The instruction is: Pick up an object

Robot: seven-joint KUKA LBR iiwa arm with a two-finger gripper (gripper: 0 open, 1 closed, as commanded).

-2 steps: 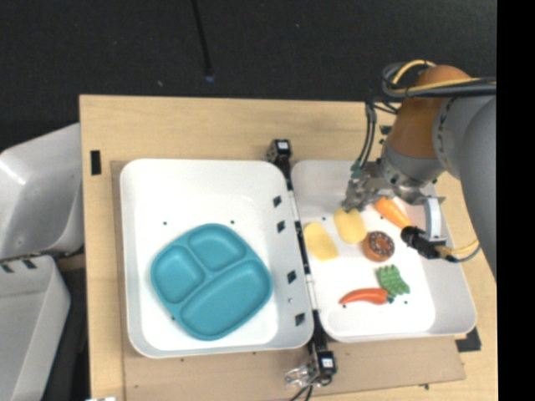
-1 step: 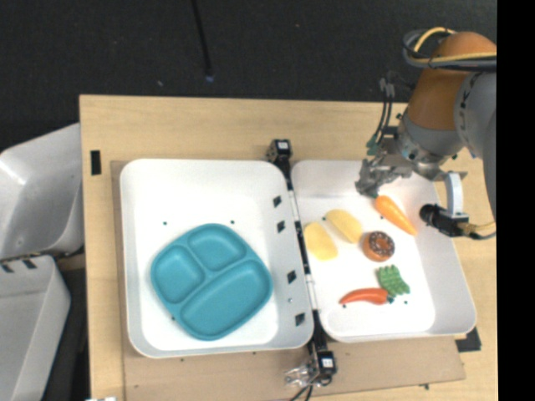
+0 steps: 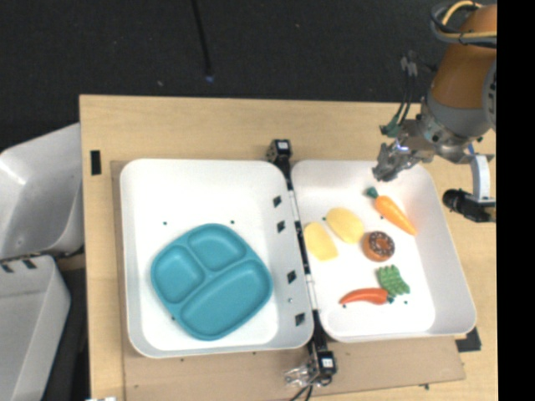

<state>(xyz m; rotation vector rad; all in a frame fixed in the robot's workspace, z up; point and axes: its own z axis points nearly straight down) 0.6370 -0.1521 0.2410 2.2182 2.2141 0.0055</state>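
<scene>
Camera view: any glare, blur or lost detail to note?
Camera view: the white bins are bright, nearly blown out; the blue plate and carrot stay readable; the end effector looks soft and dark, its detail lost; the background beyond the bench is near black.

From my remote seat, the arm [image 3: 461, 73] I drive shows a rounded orange band over a grey wrist section, the metal catching a dull shine. A yellowish cable [image 3: 458, 11] loops across the top of the orange part, and thin dark wires [image 3: 408, 78] run down its side. Below the wrist sits the end effector [image 3: 389, 167], a small grey and dark cluster of metal parts, too blurred for finer detail.
</scene>
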